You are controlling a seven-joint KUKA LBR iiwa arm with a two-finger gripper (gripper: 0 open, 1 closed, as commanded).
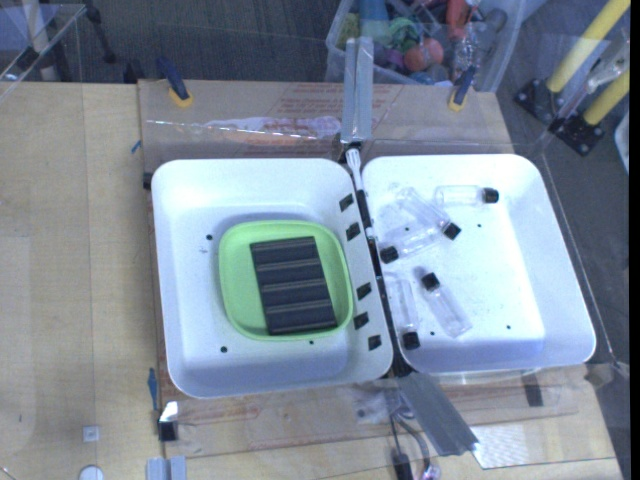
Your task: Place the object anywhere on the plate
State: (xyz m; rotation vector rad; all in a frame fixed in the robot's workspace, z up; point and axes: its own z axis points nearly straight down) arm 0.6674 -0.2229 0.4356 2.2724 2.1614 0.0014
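A light green square plate (232, 268) lies in the left white bin (180, 208), slightly toward the bin's front. A black ridged rectangular block (292, 285) rests flat on the plate's middle, its long side running front to back, and it sits wholly inside the plate's rim. Several small clear plastic bottles with black caps are scattered in the left half of the right white bin (545, 268). One bottle (465, 195) is near the back, another (425, 230) lies in the middle, and a third (441, 304) is toward the front.
A divider with black clips (358, 258) runs between the two bins. A clear box of coloured toys (430, 18) stands behind the bins. Tape and cables (420, 423) lie on the bench at the front.
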